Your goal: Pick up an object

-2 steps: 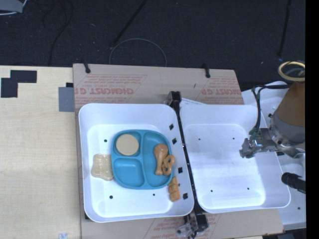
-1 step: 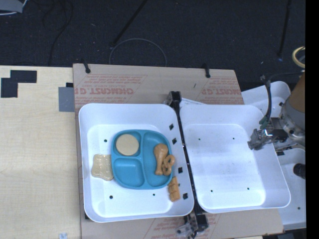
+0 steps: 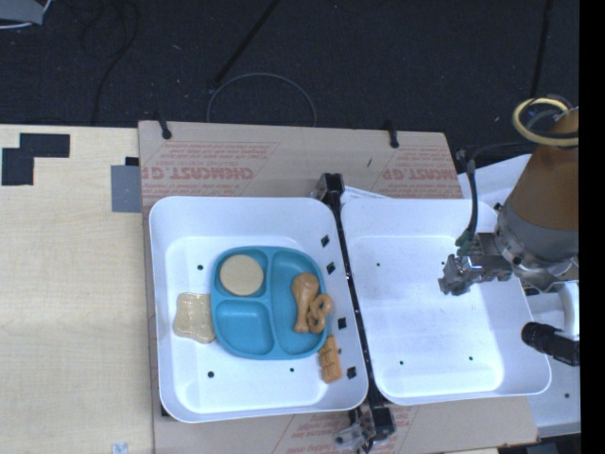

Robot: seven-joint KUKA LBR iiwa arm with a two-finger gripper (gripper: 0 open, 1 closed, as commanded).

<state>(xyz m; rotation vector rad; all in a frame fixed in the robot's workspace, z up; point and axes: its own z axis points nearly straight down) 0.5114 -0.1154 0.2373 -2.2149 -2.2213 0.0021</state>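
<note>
fingers (image 3: pixel 457 280) over right bin (image 3: pixel 425 386) — blue tray (image 3: pixel 248 334) in left bin (image 3: pixel 180 386)

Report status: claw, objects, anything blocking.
Claw over right bin, nothing seen between its fingers. Food pieces on blue tray in left bin, untouched. Path across the divider looks open.

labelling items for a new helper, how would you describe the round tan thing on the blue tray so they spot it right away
Look in the left white bin, where a blue divided tray lies. The round tan piece sits in the tray's upper left compartment. It is a flat, plain disc, unlike the knobbly brown pieces in the right compartment and the pale, squarish piece lying off the tray's left edge.
</note>
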